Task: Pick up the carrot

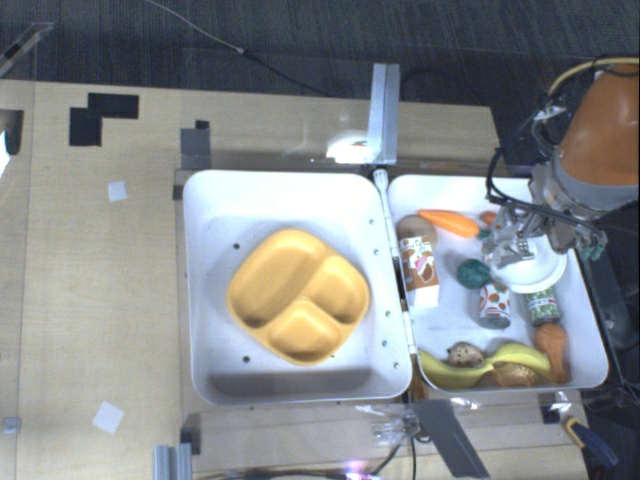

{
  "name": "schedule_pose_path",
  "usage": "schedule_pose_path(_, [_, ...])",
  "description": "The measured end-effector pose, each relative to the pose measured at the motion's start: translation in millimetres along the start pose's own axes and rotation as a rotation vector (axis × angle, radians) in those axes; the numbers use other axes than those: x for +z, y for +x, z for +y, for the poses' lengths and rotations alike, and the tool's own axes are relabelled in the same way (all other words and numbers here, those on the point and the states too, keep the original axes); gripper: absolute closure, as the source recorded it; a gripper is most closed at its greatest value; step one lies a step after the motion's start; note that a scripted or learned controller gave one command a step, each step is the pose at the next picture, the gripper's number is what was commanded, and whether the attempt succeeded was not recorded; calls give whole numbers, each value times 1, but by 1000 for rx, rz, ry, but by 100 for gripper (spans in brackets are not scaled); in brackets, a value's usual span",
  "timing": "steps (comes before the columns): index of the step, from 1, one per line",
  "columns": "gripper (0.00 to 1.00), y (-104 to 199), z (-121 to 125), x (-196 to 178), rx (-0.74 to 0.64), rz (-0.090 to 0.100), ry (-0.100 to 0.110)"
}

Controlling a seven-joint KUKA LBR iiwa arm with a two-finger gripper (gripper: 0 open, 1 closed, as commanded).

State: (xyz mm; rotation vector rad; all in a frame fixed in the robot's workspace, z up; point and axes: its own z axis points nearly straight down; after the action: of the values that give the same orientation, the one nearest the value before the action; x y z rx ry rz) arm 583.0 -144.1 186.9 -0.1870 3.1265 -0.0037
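Note:
The carrot (450, 222) is orange and lies flat near the back edge of the right bin (597, 363), pointing left. My gripper (508, 240) hangs over the same bin just right of the carrot's thicker end, under the grey wrist and the orange band (600, 133). Nothing shows as held in it. It sits above a white round lid (538, 269), partly covering it.
The right bin also holds a small carton (421, 273), a teal lump (473, 272), a can (494, 305), a green-capped jar (543, 308), an orange vegetable (551, 346) and a banana (480, 365). A yellow divided plate (298, 293) lies in the left bin (205, 368).

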Motion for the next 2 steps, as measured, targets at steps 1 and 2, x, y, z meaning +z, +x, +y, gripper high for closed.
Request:
schedule_pose_path(1, [100, 53, 25, -23, -126, 0, -1])
schedule_pose_path(2, [100, 59, 55, 95, -121, -8, 0])
